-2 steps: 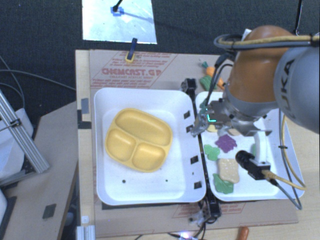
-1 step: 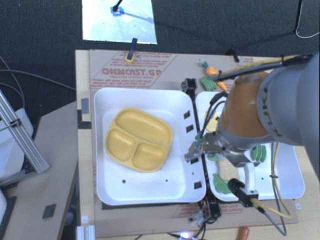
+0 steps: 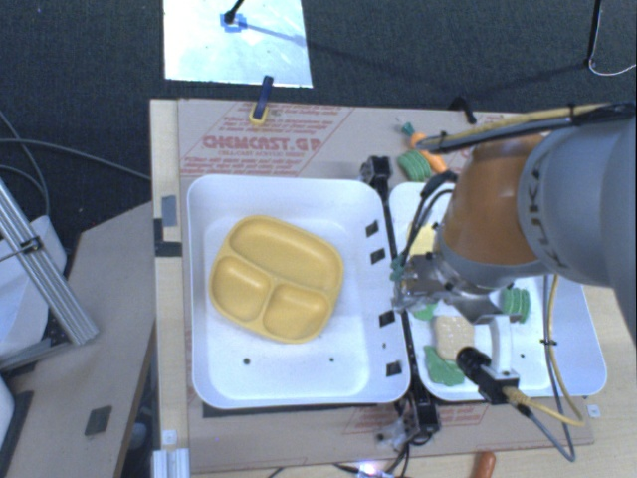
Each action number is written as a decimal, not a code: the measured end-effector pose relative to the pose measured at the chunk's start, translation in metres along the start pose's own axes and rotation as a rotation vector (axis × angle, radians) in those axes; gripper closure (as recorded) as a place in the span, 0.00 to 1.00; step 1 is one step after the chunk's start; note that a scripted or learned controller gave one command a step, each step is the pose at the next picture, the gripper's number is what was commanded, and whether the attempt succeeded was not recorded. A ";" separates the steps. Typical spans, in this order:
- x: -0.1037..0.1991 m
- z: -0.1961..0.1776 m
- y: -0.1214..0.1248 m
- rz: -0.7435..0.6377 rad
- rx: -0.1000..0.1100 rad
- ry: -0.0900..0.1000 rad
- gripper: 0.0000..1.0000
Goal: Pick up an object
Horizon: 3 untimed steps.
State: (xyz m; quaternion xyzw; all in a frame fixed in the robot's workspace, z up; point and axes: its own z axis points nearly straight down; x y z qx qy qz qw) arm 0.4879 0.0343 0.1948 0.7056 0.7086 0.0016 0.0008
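Your tool sits low in the right bin, over small soft-looking toys.

Your tool (image 3: 438,302) is buried under the arm's wrist, so you cannot tell how it is set. Just beside it lie a pale tan block (image 3: 453,334), a green piece (image 3: 441,368) and another green piece (image 3: 516,302) in the right bin (image 3: 587,366). They look light and slightly squashy; take the block across its short sides. The yellow tray (image 3: 276,277) in the left bin (image 3: 214,202) is stiff and wide, a poor pick.

Yellow divided plate (image 3: 276,278) in left white bin (image 3: 214,366), brown board (image 3: 299,132) beneath
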 end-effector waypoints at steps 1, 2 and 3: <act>0.024 -0.107 0.001 -0.004 -0.009 0.002 1.00; 0.052 -0.254 0.001 -0.005 -0.017 0.005 1.00; 0.185 -0.133 -0.003 -0.012 0.013 -0.001 1.00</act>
